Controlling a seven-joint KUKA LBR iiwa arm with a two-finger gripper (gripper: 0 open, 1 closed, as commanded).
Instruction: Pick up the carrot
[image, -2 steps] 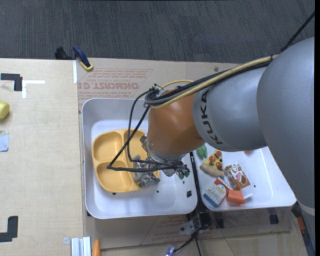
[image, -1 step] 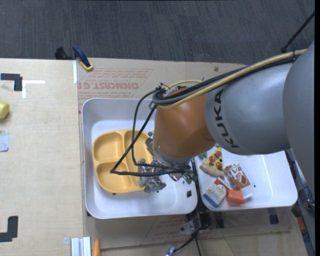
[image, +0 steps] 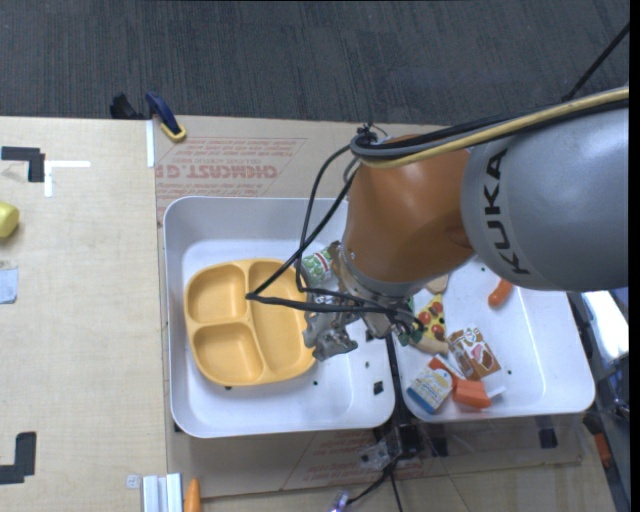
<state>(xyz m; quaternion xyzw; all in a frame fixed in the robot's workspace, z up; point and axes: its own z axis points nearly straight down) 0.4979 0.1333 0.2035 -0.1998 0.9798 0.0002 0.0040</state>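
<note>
The carrot is a small orange, stubby piece, lying in the right bin near its far side, partly tucked under the edge of the arm. It lies alone, apart from the other toys. The grey arm reaches in from the right, its orange band bulking over the seam between the bins, wrist pointing down. The gripper hangs low over the left bin, just beside the right edge of a yellow divided plate, well apart from the carrot. Whether its jaws are spread or pressed together cannot be told. Nearer the front of the right bin lie a blue-and-white carton and an orange block, touching.
</note>
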